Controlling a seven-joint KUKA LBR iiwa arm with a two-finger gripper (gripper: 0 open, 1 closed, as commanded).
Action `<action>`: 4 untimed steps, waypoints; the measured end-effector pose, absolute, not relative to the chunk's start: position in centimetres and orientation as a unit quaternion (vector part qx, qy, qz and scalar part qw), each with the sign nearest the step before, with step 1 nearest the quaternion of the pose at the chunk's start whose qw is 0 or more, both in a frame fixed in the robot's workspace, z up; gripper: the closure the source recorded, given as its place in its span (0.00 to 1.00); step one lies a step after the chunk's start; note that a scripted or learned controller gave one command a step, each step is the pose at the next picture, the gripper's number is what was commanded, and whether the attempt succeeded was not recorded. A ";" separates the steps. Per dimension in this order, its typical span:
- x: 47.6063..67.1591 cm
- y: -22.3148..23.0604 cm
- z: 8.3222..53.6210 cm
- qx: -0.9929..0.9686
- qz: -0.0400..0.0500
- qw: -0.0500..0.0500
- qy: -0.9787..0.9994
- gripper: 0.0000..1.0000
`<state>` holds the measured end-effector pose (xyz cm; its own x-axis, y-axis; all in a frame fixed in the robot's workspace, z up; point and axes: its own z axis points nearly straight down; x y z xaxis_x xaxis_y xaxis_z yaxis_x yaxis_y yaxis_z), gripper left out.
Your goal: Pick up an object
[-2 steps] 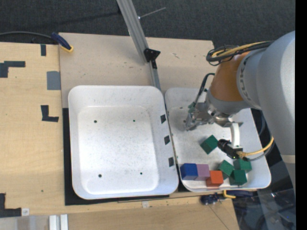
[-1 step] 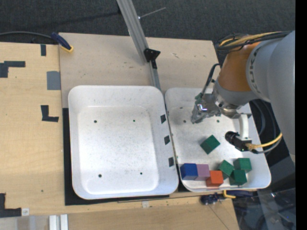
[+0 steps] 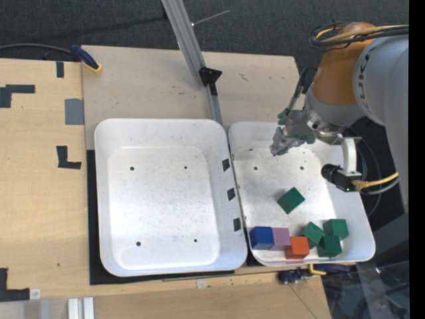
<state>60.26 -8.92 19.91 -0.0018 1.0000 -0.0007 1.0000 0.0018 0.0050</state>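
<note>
My gripper (image 3: 282, 143) hangs over the far part of the right bin (image 3: 262, 141), with nothing visible between its fingers. A dark green block (image 3: 290, 199) lies tilted alone in the middle of that bin, below the gripper and apart from it. Along the bin's near edge sits a cluster: a blue block (image 3: 262, 237), a lilac block (image 3: 281, 236), an orange block (image 3: 299, 246) and three green blocks (image 3: 330, 236).
The left bin (image 3: 163, 198) stands beside the right one, their rims touching. A grey metal pole (image 3: 189, 35) slants down from the top to a black clamp at the bins' far edge. Yellow cables run at the arm's right.
</note>
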 end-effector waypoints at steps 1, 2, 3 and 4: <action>60.3 -8.9 22.5 0.707 0.001 0.001 0.708 1.00; 58.4 -3.6 21.6 0.705 -0.001 -0.002 0.709 1.00; 55.4 1.5 22.4 0.705 0.000 -0.002 0.709 1.00; 54.3 7.0 23.3 0.704 0.000 -0.001 0.710 1.00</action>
